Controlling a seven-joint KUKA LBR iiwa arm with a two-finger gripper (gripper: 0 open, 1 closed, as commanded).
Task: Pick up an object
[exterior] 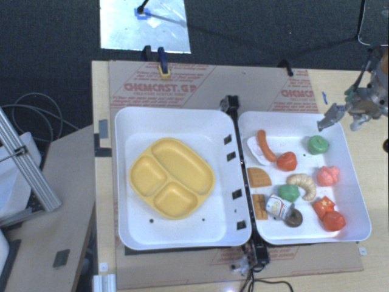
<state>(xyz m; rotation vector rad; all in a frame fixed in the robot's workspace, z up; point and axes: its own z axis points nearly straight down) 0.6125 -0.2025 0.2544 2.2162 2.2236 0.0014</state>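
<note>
- Two white bins (182, 117) are set side by side on a cardboard-covered tabletop (200, 81).
- Toy food (298, 184) is scattered in the right bin.
- The tool (344, 118) is spread open, empty, at that bin's far right corner.
- Dark carpet (48, 35) is seen beyond.

The grey end effector (344, 115) hangs over the far right corner of the right shallow white bin (357, 181), fingers spread with nothing between them. A yellow three-compartment plastic plate (172, 176) sits in the left white bin (130, 126).
</note>
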